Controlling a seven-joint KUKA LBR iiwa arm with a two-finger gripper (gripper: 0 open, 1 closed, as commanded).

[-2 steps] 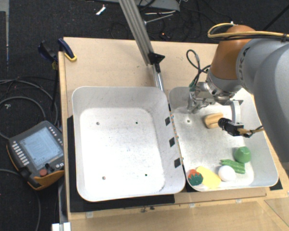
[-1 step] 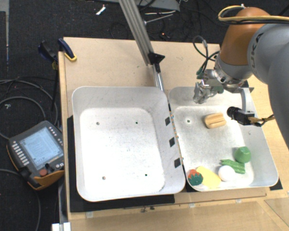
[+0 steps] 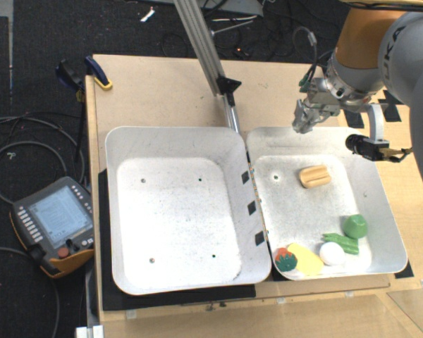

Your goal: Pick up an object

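In the right bin [image 3: 370, 189] a tan bread-roll-shaped object [image 3: 314, 176] lies near the middle back. Along the bin's front lie a green ball-like piece [image 3: 355, 225], a green bean-like piece [image 3: 340, 242], a white egg-shaped piece [image 3: 332, 253], a yellow piece [image 3: 307, 260] and a small red-and-green piece [image 3: 285, 258]. My gripper [image 3: 303, 124] hangs over the back rim of the right bin, above and behind the tan roll, apart from it. Nothing shows between its fingers.
The left bin [image 3: 127, 146] stands beside the right one. A slanted metal pole [image 3: 201, 41] runs from the top down to the bins' shared back corner. A teach pendant [image 3: 53, 220] lies off the bench at left.
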